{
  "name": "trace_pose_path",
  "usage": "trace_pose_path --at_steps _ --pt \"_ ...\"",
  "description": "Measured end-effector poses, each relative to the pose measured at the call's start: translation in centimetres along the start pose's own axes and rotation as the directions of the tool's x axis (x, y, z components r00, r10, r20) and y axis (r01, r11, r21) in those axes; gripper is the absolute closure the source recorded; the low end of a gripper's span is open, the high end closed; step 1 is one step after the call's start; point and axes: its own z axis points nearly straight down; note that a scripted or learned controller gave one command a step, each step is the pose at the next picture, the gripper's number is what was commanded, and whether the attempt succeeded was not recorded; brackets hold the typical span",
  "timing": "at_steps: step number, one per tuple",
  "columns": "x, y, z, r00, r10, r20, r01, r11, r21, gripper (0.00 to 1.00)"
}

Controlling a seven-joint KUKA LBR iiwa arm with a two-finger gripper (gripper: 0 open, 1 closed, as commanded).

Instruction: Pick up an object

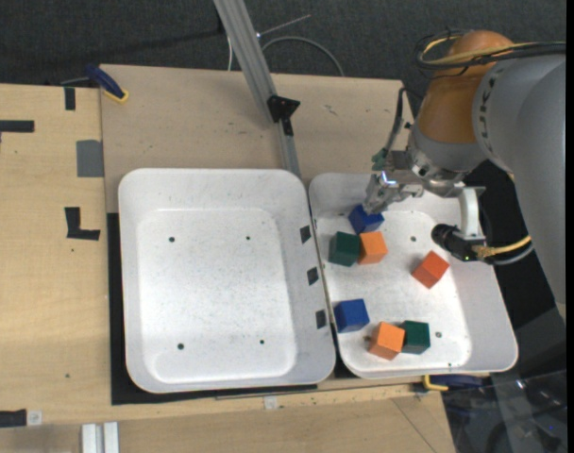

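While my gripper (377, 199) hovers above the blue block (365, 220), its grip state is unclear. That block sits nearest, so I judge it the target.

From where I stand, no writing, label, brand or number can be read on anything here; the black tape marks on the bench (42, 253) spell nothing.
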Motion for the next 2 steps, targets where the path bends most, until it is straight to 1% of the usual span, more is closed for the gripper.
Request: trace_pose_path --at_steps 1,2 --pt "-0.7 0.7 -4.8 1.000 0.000 0.001 0.000 1.000 -0.001 1.00" --pt "-0.6 0.8 -8.4 1.000 0.000 0.000 0.000 1.000 0.000 1.00"
